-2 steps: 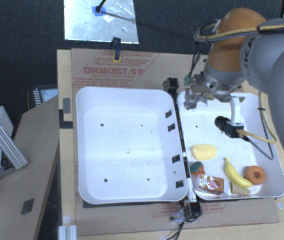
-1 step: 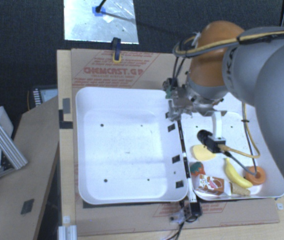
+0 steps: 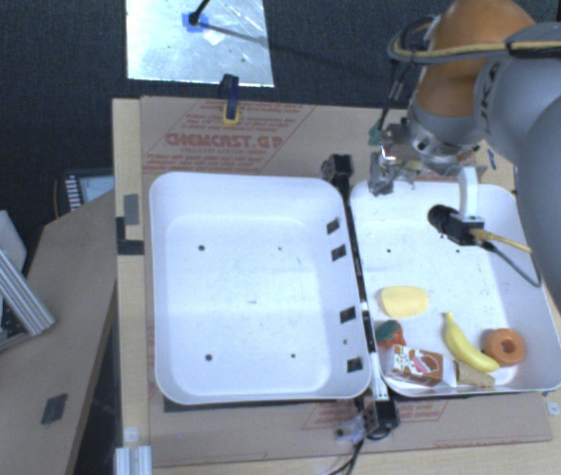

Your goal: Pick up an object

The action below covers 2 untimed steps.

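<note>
The right bin [image 3: 532,295] holds several small items near its front edge. A pale yellow oval piece [image 3: 404,302] lies in the middle. A yellow banana [image 3: 463,342] sits beside an orange ring-shaped donut [image 3: 504,346]. A red and white packet [image 3: 417,364] lies at the front left corner, with a small red and green item [image 3: 390,332] just behind it. My gripper [image 3: 383,178] hangs over the far left corner of this bin, well away from all the items, with nothing seen in it.
The left white bin [image 3: 250,285] sits beside the right one, parted by a black-clipped divider [image 3: 351,265]. Both rest on brown cardboard [image 3: 231,137]. A shiny foil sheet [image 3: 199,28] lies beyond the bench. The grey arm [image 3: 542,107] covers the upper right.
</note>
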Available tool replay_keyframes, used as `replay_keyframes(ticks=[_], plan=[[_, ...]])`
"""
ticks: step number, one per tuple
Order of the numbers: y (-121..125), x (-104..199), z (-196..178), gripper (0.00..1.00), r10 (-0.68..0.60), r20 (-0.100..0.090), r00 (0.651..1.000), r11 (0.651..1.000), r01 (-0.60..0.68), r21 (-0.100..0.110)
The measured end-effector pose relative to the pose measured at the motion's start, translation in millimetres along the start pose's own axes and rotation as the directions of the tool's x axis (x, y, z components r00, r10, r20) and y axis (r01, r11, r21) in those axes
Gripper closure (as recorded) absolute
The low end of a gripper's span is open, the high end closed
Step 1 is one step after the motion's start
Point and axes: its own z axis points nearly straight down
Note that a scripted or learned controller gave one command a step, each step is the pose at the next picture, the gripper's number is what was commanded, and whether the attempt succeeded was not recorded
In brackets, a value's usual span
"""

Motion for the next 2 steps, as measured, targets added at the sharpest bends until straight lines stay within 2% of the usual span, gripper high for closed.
replay_keyframes(ticks=[1,2], plan=[[-28,64,15,1.0,-0.011,-0.004,1.0,1.0,0.011,0.009],[-26,60,2,1.0,-0.008,-0.004,1.0,1.0,0.008,0.004]])
